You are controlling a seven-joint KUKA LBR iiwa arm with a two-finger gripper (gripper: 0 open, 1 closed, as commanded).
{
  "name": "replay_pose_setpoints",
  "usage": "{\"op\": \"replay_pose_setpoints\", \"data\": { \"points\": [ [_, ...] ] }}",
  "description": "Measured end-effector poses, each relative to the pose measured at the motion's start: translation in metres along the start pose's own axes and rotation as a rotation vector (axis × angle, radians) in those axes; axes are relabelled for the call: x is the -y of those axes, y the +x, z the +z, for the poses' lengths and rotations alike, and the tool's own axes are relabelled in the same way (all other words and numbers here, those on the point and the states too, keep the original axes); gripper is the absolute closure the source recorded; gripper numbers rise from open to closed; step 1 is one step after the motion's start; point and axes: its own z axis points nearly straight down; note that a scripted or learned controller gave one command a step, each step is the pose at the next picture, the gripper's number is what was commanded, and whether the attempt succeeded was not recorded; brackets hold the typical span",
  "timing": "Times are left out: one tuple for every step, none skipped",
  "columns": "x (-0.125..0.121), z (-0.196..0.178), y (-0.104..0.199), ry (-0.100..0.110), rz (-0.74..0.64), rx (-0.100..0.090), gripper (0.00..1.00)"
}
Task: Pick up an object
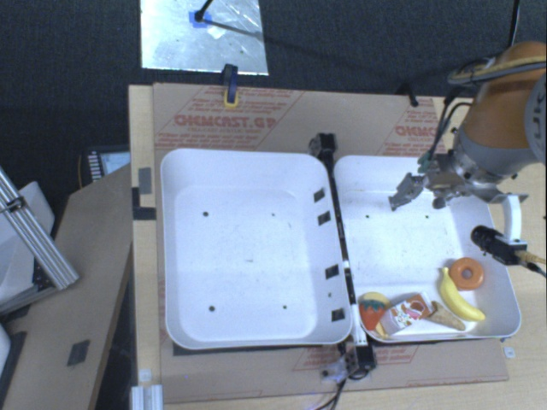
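While the gripper [408,193] hangs over the top part of the right bin [376,229], I cannot tell how it is set. The banana [458,297], orange ring [467,272] and small packet [403,314] lie along the bin's bottom edge, well apart from it.

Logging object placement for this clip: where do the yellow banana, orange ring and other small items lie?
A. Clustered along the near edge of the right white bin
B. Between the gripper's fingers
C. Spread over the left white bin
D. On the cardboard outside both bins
A: the yellow banana, orange ring and small white packet sit together along the near edge of the right white bin, apart from the gripper.
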Motion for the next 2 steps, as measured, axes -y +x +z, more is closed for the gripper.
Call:
{"op": "replay_pose_setpoints", "data": {
  "points": [
    [0.013,-0.151,0.061,-0.017,-0.009,-0.001,0.00],
    [0.008,-0.228,0.148,-0.011,-0.011,-0.003,0.00]
  ]
}}
